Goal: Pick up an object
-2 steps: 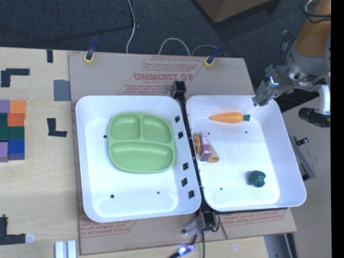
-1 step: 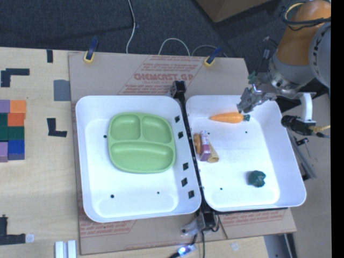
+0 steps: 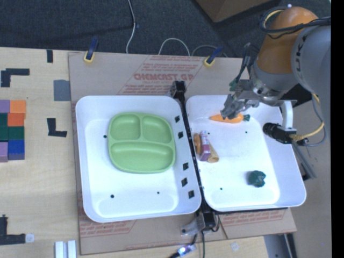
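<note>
1. The desk (image 3: 43, 208) carries two white bins side by side. The arm (image 3: 290, 47), grey with an orange band, reaches down over the far side of the right bin (image 3: 279, 176).

2. The left bin (image 3: 91, 160), well away from the end effector, holds a green plate (image 3: 142, 143) with three compartments. It looks broad and flat, so its rim would be the only place to pinch.

3. The end effector (image 3: 234, 110) sits low in the right bin's far half, right at the carrot (image 3: 228, 119), a small orange piece lying flat just under and beside the tips. Whether the tips touch it cannot be told.

4. The carrot is the likely target. It looks like a light, stiff toy with a smooth, possibly slippery skin. Taking it across the thick middle, not the tapered end, seems the safest hold.

5. How far open the end effector stands cannot be told. The tips blur into a dark mass, and nothing can be seen held between them.

6. Nearer the camera than the end effector, by the wall between the bins, lies a snack (image 3: 205, 147), small and mixed in colour. It is probably light and awkward to pinch.

7. A green lump (image 3: 257, 178) lies well apart from the end effector, in the right bin's near corner. It is small, rounded and likely to roll.
</note>
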Robot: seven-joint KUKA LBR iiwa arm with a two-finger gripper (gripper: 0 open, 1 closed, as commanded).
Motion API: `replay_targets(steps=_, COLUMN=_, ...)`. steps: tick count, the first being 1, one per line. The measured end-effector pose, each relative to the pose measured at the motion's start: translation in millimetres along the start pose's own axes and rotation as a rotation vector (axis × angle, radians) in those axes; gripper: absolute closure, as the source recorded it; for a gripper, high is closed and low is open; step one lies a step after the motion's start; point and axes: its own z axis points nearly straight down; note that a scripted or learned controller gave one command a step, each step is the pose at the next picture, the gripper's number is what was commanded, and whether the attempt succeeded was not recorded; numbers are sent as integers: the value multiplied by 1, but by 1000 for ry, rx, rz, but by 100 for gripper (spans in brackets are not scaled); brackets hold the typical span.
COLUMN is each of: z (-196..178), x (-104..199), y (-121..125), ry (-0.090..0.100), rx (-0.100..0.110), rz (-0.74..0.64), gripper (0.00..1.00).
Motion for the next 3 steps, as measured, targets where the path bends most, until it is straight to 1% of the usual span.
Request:
replay_targets(steps=1, z=5, x=54, y=-9, ry=0, rx=0, rz=-1, gripper=100)
replay_targets(steps=2, z=-8, x=100, y=-31, ry=0, rx=0, rz=1, gripper=100)
replay_targets(steps=3, z=-1, x=153, y=-54, ry=-1, rx=0, rz=0, gripper=100)
